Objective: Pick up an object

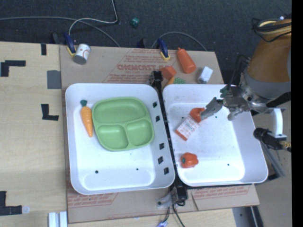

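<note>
the end effector (207,111) reaches in from the right and hangs low over the right bin (246,169). its dark tip sits right at a small red-orange block (196,114) near the top middle of that bin. i cannot tell from here whether the fingers are apart or together, or whether they have hold of the block. behind the tip is the grey wrist and then the fat orange band of the arm (269,56).

just below and left of the block lies a little white packet with red marks (186,128), tilted. lower down in the same bin, near the left wall, sits a red tomato-like toy (189,160).

the left bin (75,126) is right beside it, the two walls touching in the middle. in it lies a green plate with three parts (124,123). a toy carrot (86,118) lies just left of the plate, green end up.

both bins rest on brown cardboard on the tabletop (23,126). on the cardboard behind the bins i see a bigger orange bottle shape (186,60), a small orange block (168,73), a white cube (205,74) and a small white can (81,53). two blue and yellow clips (164,50) hold the cardboard's back edge.
</note>
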